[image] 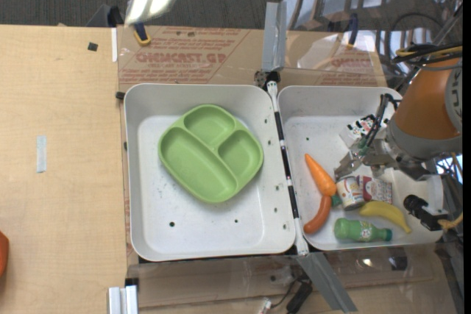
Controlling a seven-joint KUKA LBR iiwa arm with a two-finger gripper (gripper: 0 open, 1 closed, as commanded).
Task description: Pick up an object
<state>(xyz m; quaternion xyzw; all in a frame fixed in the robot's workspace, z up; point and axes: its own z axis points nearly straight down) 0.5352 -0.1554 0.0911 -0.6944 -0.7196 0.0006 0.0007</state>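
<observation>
Right now I have the gripper [353,164] lowered into the right bin [316,121], just above the small can [351,192], probably lined up for a grab there. From my feed I cannot tell how it is set, and nothing looks lifted. That bin holds the can, a carrot [320,174], a sausage [318,215], a banana [388,214] and a green bottle [360,231], all crowded near its front. Over in the left bin [147,158] lies a green divided plate [211,152].
</observation>
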